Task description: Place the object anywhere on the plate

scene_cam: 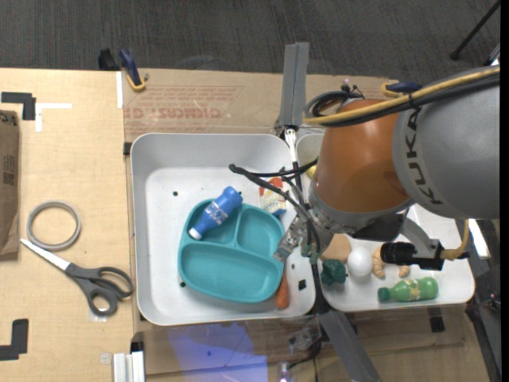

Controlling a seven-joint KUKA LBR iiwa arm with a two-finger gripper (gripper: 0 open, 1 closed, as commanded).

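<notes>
While the arm [374,165] reaches in from the right of the frame, you see its grey and orange body covering the seam between the two white bins. Its jaws [296,243] sit low at centre frame, just over the right rim of the teal plate [238,265], but you cannot tell from this angle whether they are wide, narrow, or holding anything.

That plate, with its divided compartments, lies in the lower middle of the left bin [155,213]. A blue bottle [215,212] lies tilted on the plate's upper left compartment, its cap end pointing toward the upper right. Just above the plate's right edge you can make out a small white and red object [274,197], partly hidden by black cables. An orange carrot-like piece [282,294] rests just off the plate's lower right corner, against the bin wall.

Look to the right bin [453,289], lower right of the frame: a white egg [360,263], a dark green item [333,272], a tan piece [337,247] and a green bottle [409,290] lying on its side.

On the counter [71,173] at left you have a roll of tape [54,224] and grey-handled scissors [83,275], well apart from the bins.
</notes>
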